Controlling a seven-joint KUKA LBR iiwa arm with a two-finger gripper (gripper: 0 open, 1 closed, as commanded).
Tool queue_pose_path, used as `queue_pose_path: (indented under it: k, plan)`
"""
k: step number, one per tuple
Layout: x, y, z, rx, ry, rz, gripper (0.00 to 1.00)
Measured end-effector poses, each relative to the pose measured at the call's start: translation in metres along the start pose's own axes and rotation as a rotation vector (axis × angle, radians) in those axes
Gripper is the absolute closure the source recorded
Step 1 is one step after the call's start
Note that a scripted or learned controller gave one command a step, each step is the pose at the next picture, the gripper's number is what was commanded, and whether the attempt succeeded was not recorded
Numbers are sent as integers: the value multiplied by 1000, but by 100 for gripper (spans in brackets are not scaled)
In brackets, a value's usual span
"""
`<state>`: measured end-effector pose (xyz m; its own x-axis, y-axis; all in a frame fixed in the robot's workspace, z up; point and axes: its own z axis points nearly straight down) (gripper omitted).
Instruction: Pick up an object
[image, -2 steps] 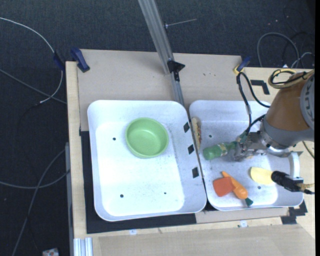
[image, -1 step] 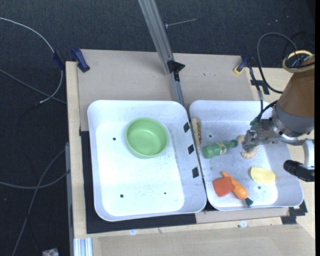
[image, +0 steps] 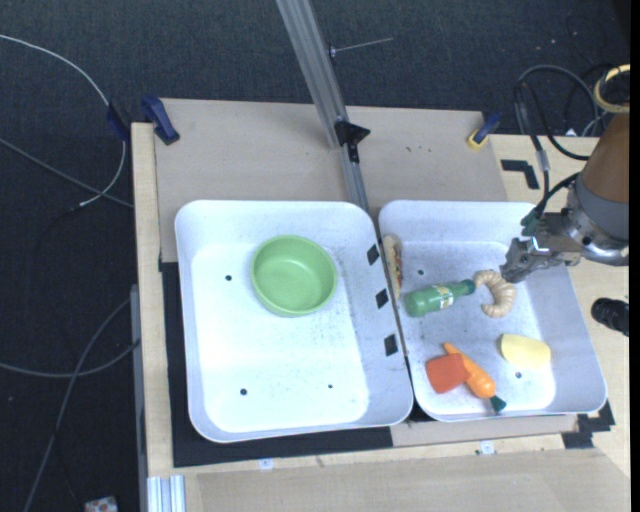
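Green bowl (image: 293, 274) alone in left bin (image: 210, 400). Right bin (image: 570, 395): green bottle (image: 436, 297), beige curved toy (image: 496, 293), yellow piece (image: 524, 349), orange carrot toy (image: 462, 374). End effector (image: 524, 258) above curved toy; can't tell grip state.

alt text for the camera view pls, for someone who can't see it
From the right, the tool hovers over the right bin, near a beige curl, green bottle, yellow piece and orange toys. The left bin holds a green bowl.
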<state>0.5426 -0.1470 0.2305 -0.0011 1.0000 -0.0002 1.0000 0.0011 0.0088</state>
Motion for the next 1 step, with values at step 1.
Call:
queue_pose_path:
  k: [1]
  plan:
    - [57,21,1,4,1,-4,100]
